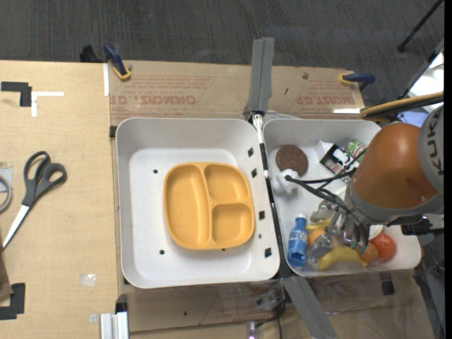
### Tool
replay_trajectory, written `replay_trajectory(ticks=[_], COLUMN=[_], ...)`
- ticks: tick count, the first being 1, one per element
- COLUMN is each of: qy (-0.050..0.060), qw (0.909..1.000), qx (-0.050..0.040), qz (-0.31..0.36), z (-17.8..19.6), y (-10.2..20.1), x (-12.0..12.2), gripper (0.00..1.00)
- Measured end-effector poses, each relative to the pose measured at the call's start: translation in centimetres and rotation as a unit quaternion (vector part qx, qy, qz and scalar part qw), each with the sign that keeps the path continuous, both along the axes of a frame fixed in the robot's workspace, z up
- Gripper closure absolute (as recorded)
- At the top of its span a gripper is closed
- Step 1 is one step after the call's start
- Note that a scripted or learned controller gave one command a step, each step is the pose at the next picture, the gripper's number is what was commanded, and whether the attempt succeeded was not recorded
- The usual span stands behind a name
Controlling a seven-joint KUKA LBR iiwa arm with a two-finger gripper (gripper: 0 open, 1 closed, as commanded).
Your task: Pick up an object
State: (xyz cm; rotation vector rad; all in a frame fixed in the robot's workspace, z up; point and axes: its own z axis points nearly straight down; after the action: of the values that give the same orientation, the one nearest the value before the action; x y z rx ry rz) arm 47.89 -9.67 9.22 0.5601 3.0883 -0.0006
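Overhead slanted view of the bench. The left bin holds a yellow-orange divided plate with three compartments, lying flat near the bin's centre. The right bin holds the candidate objects, clustered toward its 6 o'clock edge. A banana, yellow and curved, lies along the lower wall with a darker mark along its back. At its 9 o'clock lies a small blue bottle with a lighter blue cap and a pale label, tilted nearly upright in the view. At the banana's 3 o'clock rests a round red-orange fruit-like object, touching or just beside the banana's tip. Toward the bin's 12 o'clock lies a dark brown round disc; at its 3 o'clock is a small black-and-white packet with green print. A white object sits at the disc's 6 o'clock, against the dividing wall.

The arm, its orange band uppermost, covers the bin's 3 o'clock half. The gripper hangs directly over the banana amid cables and metal fittings; how far it is spread, and whether it grasps anything, cannot be told.

A pair of scissors lies on the bench at far 9 o'clock.
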Motion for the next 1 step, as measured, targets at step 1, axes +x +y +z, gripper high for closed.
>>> replay_trajectory(ticks=[1], qy=[0.0], qw=[0.996], qx=[-0.0002], qz=[-0.089], z=[10.13], y=[-5.29], x=[2.72], gripper=[0.0])
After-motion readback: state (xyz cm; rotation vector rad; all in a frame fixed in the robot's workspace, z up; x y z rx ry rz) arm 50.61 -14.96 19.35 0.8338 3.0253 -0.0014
